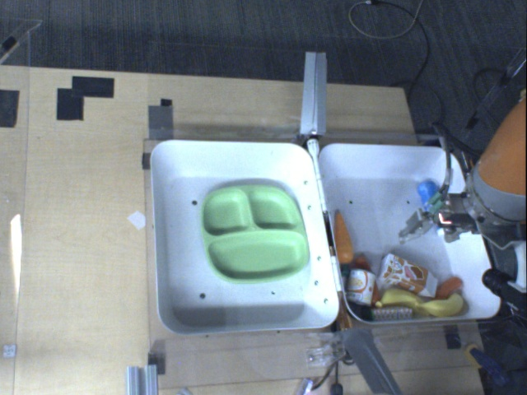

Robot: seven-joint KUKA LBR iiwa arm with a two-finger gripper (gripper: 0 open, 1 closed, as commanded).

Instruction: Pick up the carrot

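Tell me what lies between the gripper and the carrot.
In the camera view, the stretch between the gripper and the carrot along the right bin's left wall is bare white bin floor; nothing sits on it.

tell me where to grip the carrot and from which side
Grip the carrot at mid-length from above, fingers across its narrow width. It lies lengthwise against the right bin's left wall, so side access looks poor there; the can crowds its lower end.

The grey two-finger gripper (422, 220) hangs over the right white bin (370, 171); the slim orange carrot (342, 236) lies along that bin's left wall.
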